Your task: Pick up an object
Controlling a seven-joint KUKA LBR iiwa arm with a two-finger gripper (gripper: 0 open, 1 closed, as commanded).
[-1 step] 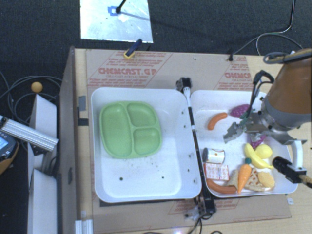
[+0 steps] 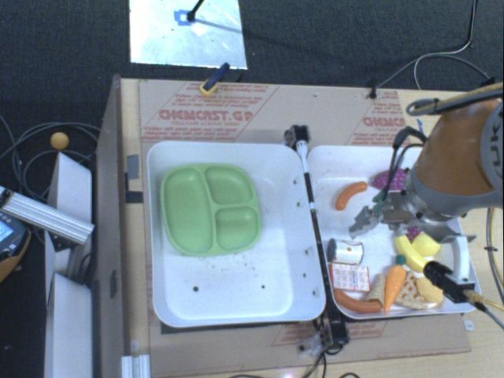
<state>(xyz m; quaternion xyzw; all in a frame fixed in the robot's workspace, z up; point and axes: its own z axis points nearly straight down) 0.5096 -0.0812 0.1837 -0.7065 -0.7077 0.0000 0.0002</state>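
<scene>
While the gripper (image 2: 364, 223) hangs low over the middle of the right bin (image 2: 327, 162), its fingers appear slightly apart with nothing between them. Likeliest target, by my judgement: the orange sausage (image 2: 350, 194), lying alone on bare floor just far-left of the fingertips. To do this well, centre over its middle, set the fingers across its short width, and descend straight down.

A small can (image 2: 346, 251) lies just near of the gripper, with a red-and-white packet (image 2: 350, 277) beside it. Near-right corner is crowded: carrot (image 2: 394, 284), yellow pieces (image 2: 417, 247), second sausage (image 2: 358, 304), all touching or overlapping. A purple item (image 2: 389, 179) sits far-right, partly hidden by the arm. Left bin (image 2: 236, 305) holds a green divided plate (image 2: 211, 209). Main risk: clipping the bin divider.
</scene>
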